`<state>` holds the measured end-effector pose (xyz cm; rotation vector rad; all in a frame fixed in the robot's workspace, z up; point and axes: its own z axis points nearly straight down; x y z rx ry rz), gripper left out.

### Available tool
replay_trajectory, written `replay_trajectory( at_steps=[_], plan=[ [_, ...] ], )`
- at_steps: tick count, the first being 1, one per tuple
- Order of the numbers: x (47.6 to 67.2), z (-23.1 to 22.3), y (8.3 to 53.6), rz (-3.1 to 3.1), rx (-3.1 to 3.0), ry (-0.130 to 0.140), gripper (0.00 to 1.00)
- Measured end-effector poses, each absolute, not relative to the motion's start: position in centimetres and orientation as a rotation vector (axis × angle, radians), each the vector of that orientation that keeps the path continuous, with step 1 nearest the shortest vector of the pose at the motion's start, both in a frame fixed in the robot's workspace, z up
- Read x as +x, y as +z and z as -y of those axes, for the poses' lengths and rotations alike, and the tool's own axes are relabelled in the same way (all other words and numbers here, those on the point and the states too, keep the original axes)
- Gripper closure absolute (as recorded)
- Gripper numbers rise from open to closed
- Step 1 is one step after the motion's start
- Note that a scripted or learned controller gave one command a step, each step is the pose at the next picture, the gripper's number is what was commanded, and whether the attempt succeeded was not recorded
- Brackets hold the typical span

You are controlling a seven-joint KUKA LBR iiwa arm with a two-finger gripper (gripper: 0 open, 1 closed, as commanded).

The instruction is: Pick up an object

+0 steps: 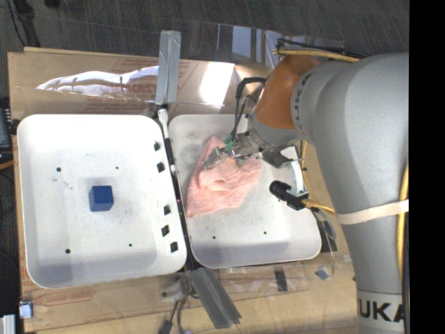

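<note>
A crumpled pink cloth (221, 176) lies in the right bin (240, 245), near its left wall. My gripper (229, 152) is low over the cloth's upper right part, its metal tip touching or pressing into the fabric. A small blue cube (101, 197) sits alone in the left bin (49, 256), left of centre, far from the gripper.
The grey arm with its orange band (278, 99) covers the right bin's far right corner and right side. A divider with black clips (169, 190) runs between the two bins. Cardboard and tape (167, 61) lie behind the bins.
</note>
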<state>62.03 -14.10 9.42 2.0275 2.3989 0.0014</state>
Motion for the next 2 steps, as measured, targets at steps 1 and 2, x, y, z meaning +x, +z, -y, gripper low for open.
replay_trajectory(
  at_steps=[1, 2],
  plan=[
    [65.9, 15.8, 9.5, -2.513, 1.883, 0.001, 0.0],
    [59.5, 13.5, 9.4, -2.634, 1.71, 0.001, 0.0]
  ],
)
